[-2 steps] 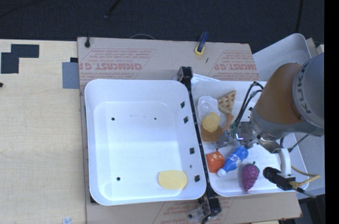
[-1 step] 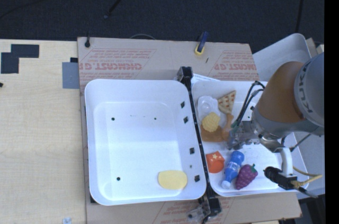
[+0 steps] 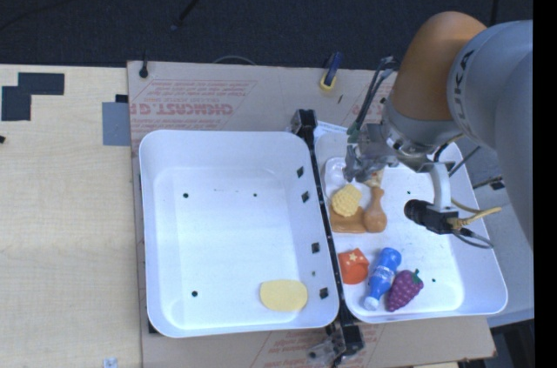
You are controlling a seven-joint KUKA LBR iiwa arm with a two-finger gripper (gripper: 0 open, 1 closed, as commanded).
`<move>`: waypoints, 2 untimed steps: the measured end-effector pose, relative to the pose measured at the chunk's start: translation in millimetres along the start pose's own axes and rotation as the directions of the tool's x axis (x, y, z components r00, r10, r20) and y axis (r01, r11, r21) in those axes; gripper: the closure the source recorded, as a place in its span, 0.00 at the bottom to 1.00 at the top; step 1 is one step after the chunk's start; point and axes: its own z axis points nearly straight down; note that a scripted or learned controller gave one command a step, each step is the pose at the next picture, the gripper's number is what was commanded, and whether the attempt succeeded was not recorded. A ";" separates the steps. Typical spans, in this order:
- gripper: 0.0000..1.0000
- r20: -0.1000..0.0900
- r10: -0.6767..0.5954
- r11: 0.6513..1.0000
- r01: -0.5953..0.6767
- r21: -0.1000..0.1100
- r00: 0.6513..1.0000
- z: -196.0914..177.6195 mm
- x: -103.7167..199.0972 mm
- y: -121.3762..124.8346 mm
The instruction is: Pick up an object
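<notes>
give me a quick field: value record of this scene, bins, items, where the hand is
left bin: holds a yellow chip near its front right corner
right bin: corn, chicken leg, tomato, blue bottle, grapes
hand: low over the right bin's back left, just above the corn
grasp: cannot tell
arm: reaches in from the right

Grey arm (image 3: pixel 500 88) — orange wrist band (image 3: pixel 435 66)

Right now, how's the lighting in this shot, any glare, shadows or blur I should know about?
Camera view: even, soft light; the left bin shows mild brightness without hard glare; the gripper casts only a faint shadow over the right bin; the background above the bench is dark; the toys look slightly soft, the arm reasonably sharp.
</notes>
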 end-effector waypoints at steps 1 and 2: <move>1.00 0.002 0.009 1.000 -0.009 0.016 1.000 5.5 -11.5 -22.3; 1.00 0.002 0.010 1.000 -0.010 0.016 1.000 -5.7 -27.8 -48.0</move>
